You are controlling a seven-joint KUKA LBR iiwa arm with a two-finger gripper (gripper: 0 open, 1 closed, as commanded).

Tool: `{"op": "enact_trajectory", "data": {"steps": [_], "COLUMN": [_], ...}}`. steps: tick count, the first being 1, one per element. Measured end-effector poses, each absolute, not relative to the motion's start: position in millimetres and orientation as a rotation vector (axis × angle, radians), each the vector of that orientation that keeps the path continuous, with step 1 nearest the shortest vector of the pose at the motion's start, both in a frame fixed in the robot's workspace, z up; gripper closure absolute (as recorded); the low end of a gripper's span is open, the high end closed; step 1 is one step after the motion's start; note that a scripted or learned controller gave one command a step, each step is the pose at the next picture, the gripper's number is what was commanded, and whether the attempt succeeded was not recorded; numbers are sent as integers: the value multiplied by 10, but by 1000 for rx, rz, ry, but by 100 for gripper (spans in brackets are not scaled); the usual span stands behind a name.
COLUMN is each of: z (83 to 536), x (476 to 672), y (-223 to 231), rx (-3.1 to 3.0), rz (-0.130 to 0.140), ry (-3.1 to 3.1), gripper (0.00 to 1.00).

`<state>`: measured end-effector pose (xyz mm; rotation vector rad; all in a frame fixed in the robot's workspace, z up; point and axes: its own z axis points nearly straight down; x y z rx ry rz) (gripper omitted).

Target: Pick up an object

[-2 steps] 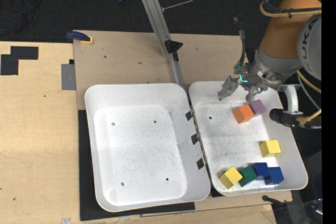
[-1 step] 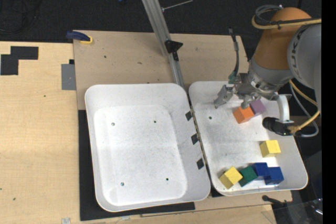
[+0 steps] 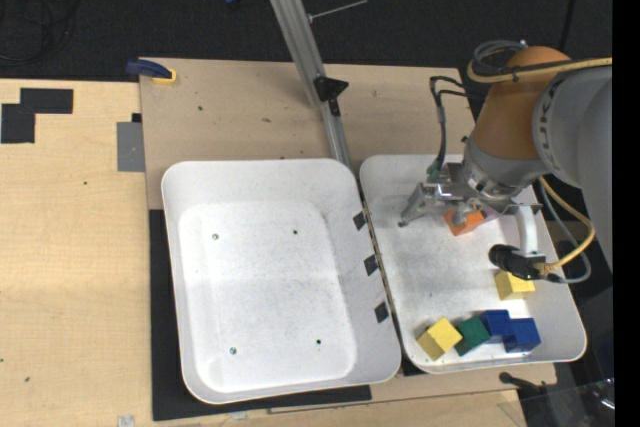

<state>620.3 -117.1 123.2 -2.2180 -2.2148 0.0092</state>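
My gripper (image 3: 447, 203) hangs low over the back part of the right bin (image 3: 425, 275), under the orange wrist band. A small orange block (image 3: 464, 222) lies right at its lower right side, partly hidden by the gripper body; whether it is held is unclear. A yellow block (image 3: 515, 285) rests near the bin's right rim. Along the front edge sit another yellow block (image 3: 438, 338), a green block (image 3: 472, 333) and a blue block (image 3: 511, 330), close together.
The left bin (image 3: 200, 185) stands beside the right one, joined by black clips (image 3: 370, 263). A slanted aluminium post (image 3: 298, 35) rises behind the bins. A black cable plug (image 3: 513, 261) hangs off the arm just above the lone yellow block.
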Motion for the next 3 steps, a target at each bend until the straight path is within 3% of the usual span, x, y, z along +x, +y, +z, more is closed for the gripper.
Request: {"op": "enact_trajectory", "data": {"steps": [1, 2, 3], "z": [908, 1009, 1517], "x": [6208, 6205, 6120], "y": [-1161, -1173, -1145], "rx": [-2223, -2228, -2233], "rz": [2, 1, -2], "ry": [-2218, -2212, -2212], "gripper": [0, 100, 100]}}
